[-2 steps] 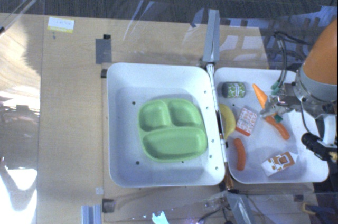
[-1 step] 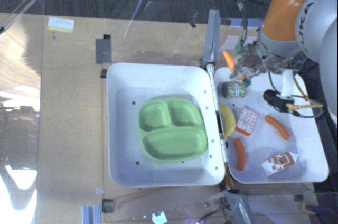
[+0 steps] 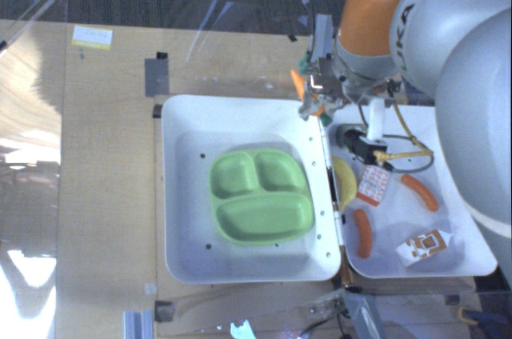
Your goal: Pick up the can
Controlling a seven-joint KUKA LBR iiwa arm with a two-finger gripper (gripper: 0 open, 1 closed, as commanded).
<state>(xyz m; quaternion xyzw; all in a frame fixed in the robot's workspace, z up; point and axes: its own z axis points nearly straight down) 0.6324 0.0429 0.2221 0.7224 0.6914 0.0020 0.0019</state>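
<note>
In the right bin [image 3: 472, 261] lies a small item with a red and white label [image 3: 374, 185], possibly the can, though I cannot be sure of its shape. My gripper [image 3: 315, 99] hangs over the far end of the rim shared by the two bins, up and to the left of that item and well apart from it. Nothing shows clearly in its grasp. The big grey arm with its orange band [image 3: 376, 1] hides the far part of the right bin.
A green divided plate [image 3: 261, 196] lies in the left bin [image 3: 180, 249]. The right bin also holds a banana [image 3: 346, 180], two sausages [image 3: 363, 233] [image 3: 421, 192] and a brown and white carton [image 3: 422, 246]. A small orange piece [image 3: 298, 80] sits beside the gripper.
</note>
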